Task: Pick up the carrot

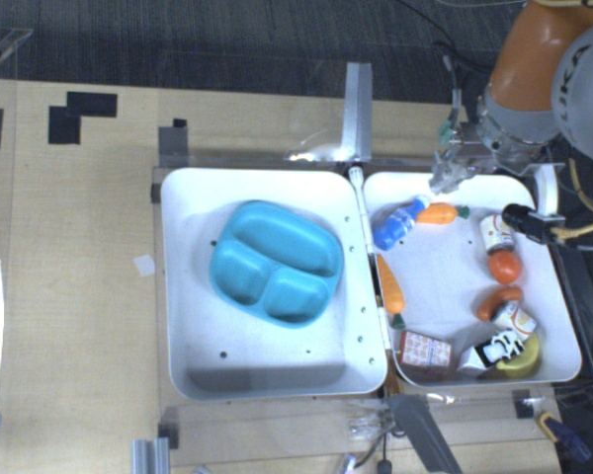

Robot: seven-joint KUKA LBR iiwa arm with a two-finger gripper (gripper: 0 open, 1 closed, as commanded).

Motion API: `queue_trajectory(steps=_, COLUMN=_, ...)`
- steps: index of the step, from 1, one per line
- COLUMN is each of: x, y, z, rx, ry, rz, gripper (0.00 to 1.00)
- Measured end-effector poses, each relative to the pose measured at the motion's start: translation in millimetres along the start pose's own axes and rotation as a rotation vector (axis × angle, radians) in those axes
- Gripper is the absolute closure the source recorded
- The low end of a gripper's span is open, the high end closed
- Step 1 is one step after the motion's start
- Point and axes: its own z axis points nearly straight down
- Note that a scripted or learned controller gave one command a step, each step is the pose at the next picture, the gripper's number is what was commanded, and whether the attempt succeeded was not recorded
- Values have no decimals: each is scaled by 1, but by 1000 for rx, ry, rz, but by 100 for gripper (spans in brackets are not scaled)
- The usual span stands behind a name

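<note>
With the carrot [437,214] lying at the far side of the right bin [443,286], touching a blue bottle [395,225], the gripper [447,174] hovering just beyond it (spread or closed cannot be told) is best lowered squarely across the carrot's width, clear of the bottle
</note>
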Motion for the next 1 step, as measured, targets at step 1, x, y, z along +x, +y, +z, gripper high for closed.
queue_trajectory(steps=1, x=7, y=-44, z=-12, rx=0, ry=0, rz=-13, gripper=100)
